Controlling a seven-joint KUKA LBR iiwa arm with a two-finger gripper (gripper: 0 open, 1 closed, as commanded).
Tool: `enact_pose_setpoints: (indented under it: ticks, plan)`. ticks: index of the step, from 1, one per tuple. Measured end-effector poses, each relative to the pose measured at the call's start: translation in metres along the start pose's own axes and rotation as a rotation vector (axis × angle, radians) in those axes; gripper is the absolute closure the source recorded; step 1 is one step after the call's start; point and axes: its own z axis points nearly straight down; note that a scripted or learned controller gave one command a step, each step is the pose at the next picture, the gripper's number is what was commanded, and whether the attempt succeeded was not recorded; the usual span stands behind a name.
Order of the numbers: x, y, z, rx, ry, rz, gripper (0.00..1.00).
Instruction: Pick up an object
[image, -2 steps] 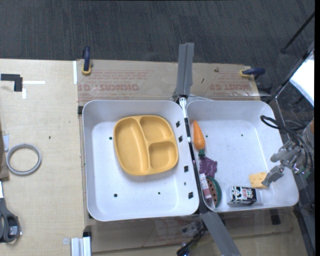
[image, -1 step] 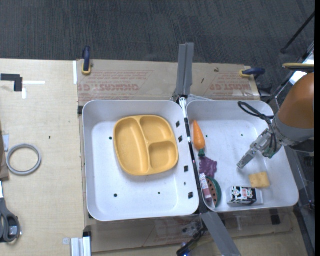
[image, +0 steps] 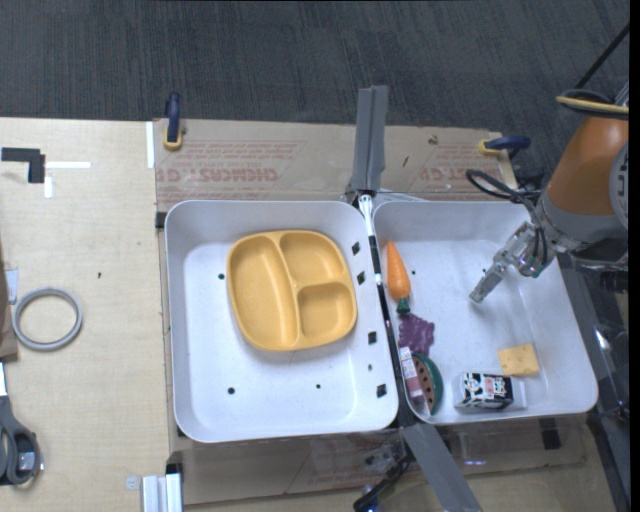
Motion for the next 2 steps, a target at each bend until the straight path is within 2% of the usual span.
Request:
enact_pose_setpoints:
  ticks: [1,2]
  plan:
    - [-0.001,0.001,-0.008,0.001,-0.002,-0.004,1.00]
    - [0.055,0.026,0.000,0.001,0.003,0.145,1.00]
